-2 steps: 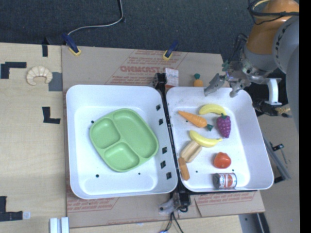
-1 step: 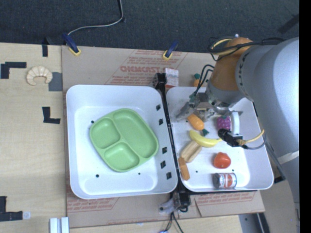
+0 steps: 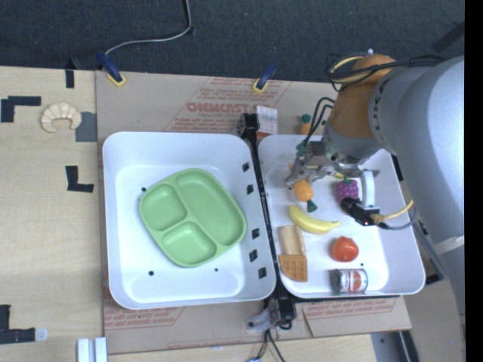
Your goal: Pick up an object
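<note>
While the gripper (image 3: 299, 178) hovers just above the orange (image 3: 303, 191), finger spread untellable: banana (image 3: 312, 221) just below; round fruit may roll off the fingers.

Bench and floor from above
A pale wooden bench (image 3: 45, 225) lies beneath a brown cardboard sheet (image 3: 189, 108); beyond the bench's far edge, dark grey carpet (image 3: 226, 13).

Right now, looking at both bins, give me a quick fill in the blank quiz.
1. The green divided plate lies in the ____ bin.
2. The banana is coloured ____.
3. The can lies just below the ____.
4. On the bench outside the bins rests a toy ____.

Missing words: left; yellow; tomato; croissant.
</note>
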